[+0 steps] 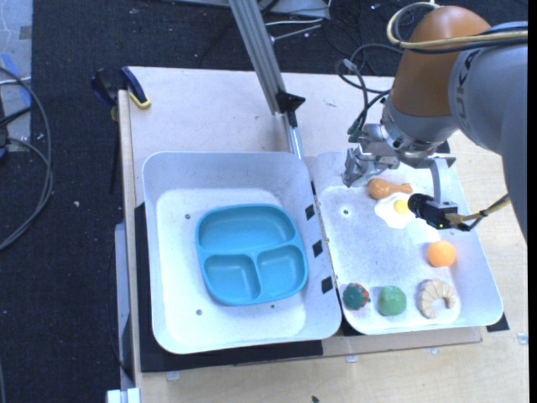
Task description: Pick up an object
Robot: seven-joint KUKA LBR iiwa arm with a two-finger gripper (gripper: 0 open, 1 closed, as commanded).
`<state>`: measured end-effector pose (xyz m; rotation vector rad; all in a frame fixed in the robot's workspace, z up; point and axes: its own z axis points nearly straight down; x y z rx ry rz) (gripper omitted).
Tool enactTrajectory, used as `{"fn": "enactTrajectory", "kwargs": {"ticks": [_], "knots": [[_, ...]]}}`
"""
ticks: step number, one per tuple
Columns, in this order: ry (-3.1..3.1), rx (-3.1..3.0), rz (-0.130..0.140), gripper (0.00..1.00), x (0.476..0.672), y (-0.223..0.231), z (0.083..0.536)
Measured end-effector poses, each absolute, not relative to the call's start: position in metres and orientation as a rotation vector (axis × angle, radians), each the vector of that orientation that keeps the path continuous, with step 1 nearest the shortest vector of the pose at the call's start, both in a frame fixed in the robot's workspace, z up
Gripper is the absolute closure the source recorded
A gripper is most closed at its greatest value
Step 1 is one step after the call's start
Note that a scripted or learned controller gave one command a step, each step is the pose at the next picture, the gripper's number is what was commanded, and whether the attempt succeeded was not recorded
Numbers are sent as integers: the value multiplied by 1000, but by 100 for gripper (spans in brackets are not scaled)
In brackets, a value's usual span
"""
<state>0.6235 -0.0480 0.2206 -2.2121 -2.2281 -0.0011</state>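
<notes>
My gripper (358, 173) hangs over the far left corner of the right bin (478, 288), its fingers apart with nothing between them. Just to its right lies an orange drumstick-shaped piece (388, 189). A fried-egg toy (394, 211) sits below that, partly under a black part of the arm. Farther toward the front are an orange ball (441, 253), a tan shrimp-like piece (436, 297), a green lump (390, 300) and a small multicoloured ball (357, 295).
The left bin (168, 225) holds a blue three-compartment tray (250, 253). A slanted metal pole (262, 49) crosses the bench behind the bins, ending near their shared edge. Cables loop around the arm's wrist (419, 99).
</notes>
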Motion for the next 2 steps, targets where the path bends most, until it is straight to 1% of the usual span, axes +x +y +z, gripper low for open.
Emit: {"fn": "enactTrajectory", "kwargs": {"ticks": [1, 2], "knots": [[-2228, -2211, 0, 100, 606, 11, 223], [-2228, -2211, 1, 100, 575, 56, 234]]}}
